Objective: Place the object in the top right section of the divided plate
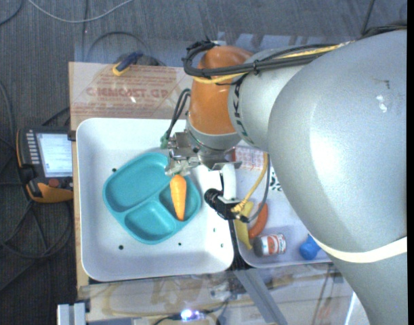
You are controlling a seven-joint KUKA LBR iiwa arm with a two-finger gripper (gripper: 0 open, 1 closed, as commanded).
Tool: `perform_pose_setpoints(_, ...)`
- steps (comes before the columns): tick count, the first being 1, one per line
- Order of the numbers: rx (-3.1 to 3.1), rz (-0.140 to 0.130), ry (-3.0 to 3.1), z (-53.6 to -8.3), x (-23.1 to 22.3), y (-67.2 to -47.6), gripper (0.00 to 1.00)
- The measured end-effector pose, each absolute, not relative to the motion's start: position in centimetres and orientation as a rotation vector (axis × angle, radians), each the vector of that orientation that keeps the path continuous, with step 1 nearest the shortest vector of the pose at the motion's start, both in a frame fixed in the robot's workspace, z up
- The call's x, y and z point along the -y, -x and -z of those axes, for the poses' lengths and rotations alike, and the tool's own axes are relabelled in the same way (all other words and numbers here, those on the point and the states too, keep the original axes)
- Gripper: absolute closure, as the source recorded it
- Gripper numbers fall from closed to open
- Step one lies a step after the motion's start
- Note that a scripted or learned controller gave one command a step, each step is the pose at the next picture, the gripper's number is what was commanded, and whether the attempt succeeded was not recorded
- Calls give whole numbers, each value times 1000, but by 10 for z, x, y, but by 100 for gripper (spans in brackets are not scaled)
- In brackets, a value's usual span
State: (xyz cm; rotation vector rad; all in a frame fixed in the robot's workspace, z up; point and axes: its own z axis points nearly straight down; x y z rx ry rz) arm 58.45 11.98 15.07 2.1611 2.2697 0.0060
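Carrot (179, 197), orange and tapered, sits on the right-hand side of the teal divided plate (135, 193), a little below the middle of the frame. Its thick end points up toward the gripper (177, 166) and its narrow tip points down toward the plate's lower right edge. It appears to lie in the plate's right-hand compartment, though from this angle I cannot say for sure whether it rests on the plate or hangs just above it.

Just above the carrot's top end hangs the gripper, below the arm's orange band (215, 100). Its metal parts crowd together there, and I cannot tell whether it is open, closed, or clamped on the carrot. The big grey arm (342, 141) fills the right half of the frame and comes in over the bins.

Holding the plate is the left white bin (91, 249), with the plate toward its middle. Its right-hand neighbour, the right white bin (274, 261), is mostly hidden under the arm; along its lower part I can see a small can (271, 244), a blue object (309, 248) beside it, and a reddish-orange piece (259, 220) just above the can.

At the left edge of the frame, off the bench, lies a handheld pendant (45, 161) with a lit screen. A brown board (125, 93) sits under the top of the left bin.
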Motion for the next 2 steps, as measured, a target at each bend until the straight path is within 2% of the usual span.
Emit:
perform_pose_setpoints(1, -2335, 6, -2101, -183, -47, -624, 100)
perform_pose_setpoints(2, -2266, 6, -2175, -213, -117, -651, 100)
